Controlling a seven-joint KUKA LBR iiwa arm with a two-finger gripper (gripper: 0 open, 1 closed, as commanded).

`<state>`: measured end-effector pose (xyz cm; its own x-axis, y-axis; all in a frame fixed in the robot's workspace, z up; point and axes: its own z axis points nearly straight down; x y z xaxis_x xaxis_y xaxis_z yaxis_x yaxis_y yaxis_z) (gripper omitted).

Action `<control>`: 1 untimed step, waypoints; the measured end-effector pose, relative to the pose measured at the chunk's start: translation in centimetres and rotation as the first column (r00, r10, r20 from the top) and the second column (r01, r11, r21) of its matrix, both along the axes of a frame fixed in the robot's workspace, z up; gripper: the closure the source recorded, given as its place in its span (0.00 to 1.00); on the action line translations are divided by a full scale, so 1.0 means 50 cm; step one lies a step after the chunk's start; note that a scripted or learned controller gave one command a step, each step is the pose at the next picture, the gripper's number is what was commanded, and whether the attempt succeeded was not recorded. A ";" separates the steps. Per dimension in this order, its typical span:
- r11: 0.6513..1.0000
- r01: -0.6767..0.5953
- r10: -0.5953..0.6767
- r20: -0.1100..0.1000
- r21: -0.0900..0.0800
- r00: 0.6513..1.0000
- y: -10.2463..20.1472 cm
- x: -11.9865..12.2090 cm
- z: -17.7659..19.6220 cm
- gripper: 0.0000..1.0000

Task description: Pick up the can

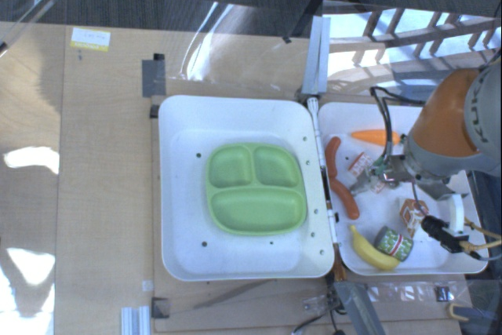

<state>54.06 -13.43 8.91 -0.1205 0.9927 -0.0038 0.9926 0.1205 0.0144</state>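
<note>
where glare falls, pale wooden bench (94,192)

Right bin (463,267) crowded; can (394,243) lies near the front wall, banana (371,249) touching its left side, a small carton (412,213) just beside it at upper right; two sausages (339,176) run along the left wall; carrot (372,136) toward the back; arm (447,129) overhangs the bin's right half; left bin (180,169) holds only a green tray (256,188), wide bare floor around it.
</note>
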 end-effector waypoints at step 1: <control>0.997 0.072 -0.072 -0.001 0.001 0.997 0.099 0.081 -0.001 0.00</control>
